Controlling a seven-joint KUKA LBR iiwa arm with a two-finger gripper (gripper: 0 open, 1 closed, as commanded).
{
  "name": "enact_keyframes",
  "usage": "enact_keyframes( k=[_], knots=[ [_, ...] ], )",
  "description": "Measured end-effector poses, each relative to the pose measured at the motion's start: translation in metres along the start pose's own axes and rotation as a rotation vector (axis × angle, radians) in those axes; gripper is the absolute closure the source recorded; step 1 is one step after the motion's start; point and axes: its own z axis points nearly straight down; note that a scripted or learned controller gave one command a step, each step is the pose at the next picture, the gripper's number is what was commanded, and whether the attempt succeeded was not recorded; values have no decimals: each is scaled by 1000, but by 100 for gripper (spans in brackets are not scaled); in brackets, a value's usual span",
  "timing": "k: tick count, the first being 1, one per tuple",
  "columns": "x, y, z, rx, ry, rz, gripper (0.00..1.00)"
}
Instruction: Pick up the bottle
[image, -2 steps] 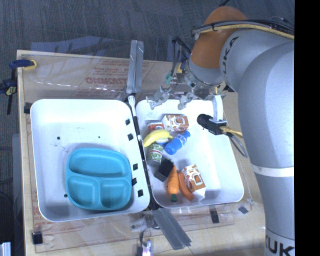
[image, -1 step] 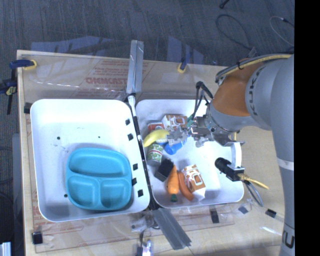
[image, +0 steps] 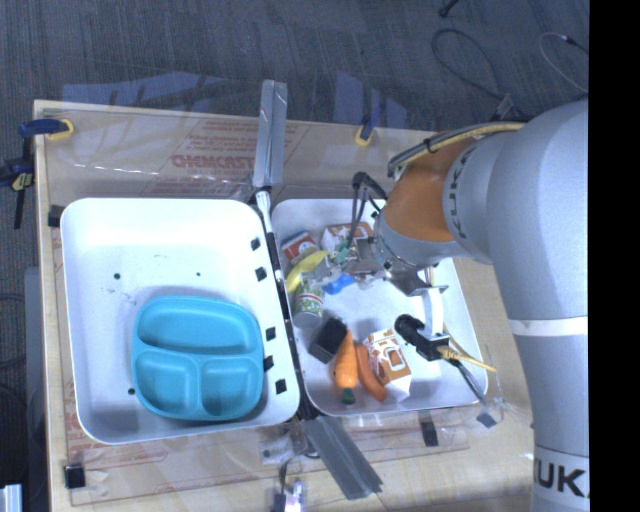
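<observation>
The bottle (image: 312, 298) looks like the small pale item with a green label lying near the left wall of the right bin (image: 455, 310), a blue piece (image: 338, 283) at its upper right end. My gripper (image: 354, 262) reaches down into the back middle of that bin, just up and right of the bottle, among the clutter. The wrist hides the fingertips, and nothing is seen lifted.
Around the bottle lie a yellow banana (image: 306, 268), a red-and-white carton (image: 297, 243), a coloured pack (image: 340, 238), a black block (image: 328, 340), two carrots (image: 346, 365) and a small box (image: 388, 360). The left bin (image: 110, 240) holds a blue divided tray (image: 198, 356).
</observation>
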Motion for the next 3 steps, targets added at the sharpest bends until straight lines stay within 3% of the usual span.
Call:
enact_keyframes(
  k=[1,2,3],
  knots=[
    [-17,38,15,30,4,131,0],
    [-17,37,5,35,4,127,100],
    [10,-33,-95,32,2,362,100]
  ],
)
